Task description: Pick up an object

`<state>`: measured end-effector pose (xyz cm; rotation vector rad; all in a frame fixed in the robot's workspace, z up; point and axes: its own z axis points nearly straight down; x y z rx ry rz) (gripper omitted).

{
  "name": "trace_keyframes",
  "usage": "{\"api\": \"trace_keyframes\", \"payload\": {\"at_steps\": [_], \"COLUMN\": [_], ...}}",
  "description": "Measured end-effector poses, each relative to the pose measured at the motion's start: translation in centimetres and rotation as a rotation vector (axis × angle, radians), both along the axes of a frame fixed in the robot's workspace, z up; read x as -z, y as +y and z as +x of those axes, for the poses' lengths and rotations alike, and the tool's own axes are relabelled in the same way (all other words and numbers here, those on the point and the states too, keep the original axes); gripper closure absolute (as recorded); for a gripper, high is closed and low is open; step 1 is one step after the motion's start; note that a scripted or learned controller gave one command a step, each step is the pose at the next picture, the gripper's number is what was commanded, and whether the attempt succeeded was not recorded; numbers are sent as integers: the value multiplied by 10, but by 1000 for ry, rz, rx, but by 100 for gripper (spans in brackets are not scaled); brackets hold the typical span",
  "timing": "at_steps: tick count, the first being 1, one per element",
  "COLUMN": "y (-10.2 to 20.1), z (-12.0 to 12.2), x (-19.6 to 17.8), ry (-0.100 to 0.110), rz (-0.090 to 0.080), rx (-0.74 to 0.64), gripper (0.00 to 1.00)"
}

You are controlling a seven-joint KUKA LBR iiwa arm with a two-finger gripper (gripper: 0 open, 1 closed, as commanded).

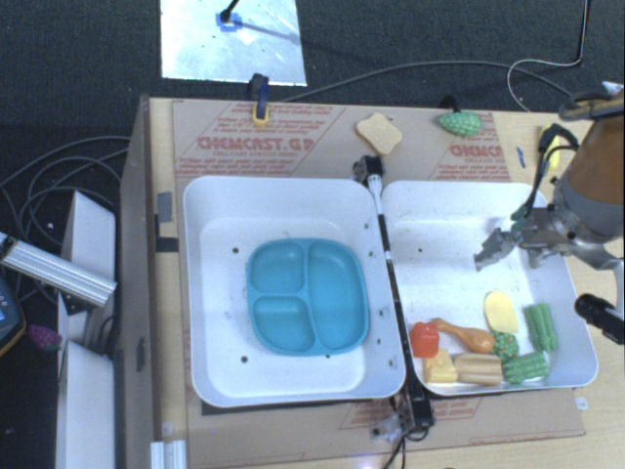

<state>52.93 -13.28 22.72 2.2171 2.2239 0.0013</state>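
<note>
One heap of toy food sits just below the gripper, in the near corner of the right bin — likely the pick target, with the gripper hovering above bare floor, carrying nothing. Whether it is parted or closed, I cannot tell: too blurred. Off to its left, a blue plate.

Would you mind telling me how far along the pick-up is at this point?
Done: nothing looks lifted; the toy foods lie at the right bin's near edge. In hand: the gripper is over that bin, apart from them. Left: descend, grasp one piece, raise it.
</note>
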Motion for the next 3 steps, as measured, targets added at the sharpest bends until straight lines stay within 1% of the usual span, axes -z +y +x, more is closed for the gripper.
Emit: {"api": "trace_keyframes", "payload": {"at_steps": [1, 2, 3], "y": [31, 46, 45], "z": [31, 54, 55], "x": [88, 143, 133], "ry": [3, 2, -1], "rz": [1, 1, 0], "rx": [0, -1, -1], "gripper": [0, 0, 100]}}
